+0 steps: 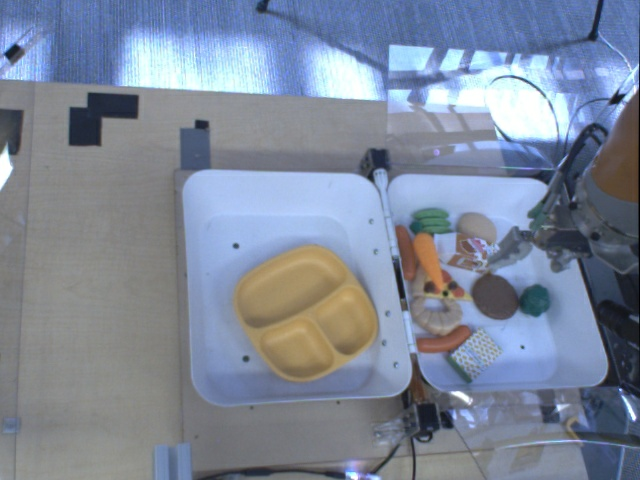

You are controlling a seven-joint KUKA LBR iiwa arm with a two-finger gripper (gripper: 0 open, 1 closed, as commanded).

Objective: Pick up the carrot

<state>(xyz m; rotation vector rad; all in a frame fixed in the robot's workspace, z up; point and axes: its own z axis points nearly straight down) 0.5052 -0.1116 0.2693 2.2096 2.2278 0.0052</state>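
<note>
Carrot: located, right bin, lying flat.

I find the carrot (429, 260) orange, tapered and intact, in the right bin's (575, 353) left half, nearer its far edge than its near edge. It lies lengthwise from far to near, slightly slanted, close to the bin's left wall.

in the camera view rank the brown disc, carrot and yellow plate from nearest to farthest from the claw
From the claw, in the right bin:
1. brown disc, just below it, right bin.
2. carrot, to its left, near the divider.
3. yellow plate, far left, in the left bin.
</note>
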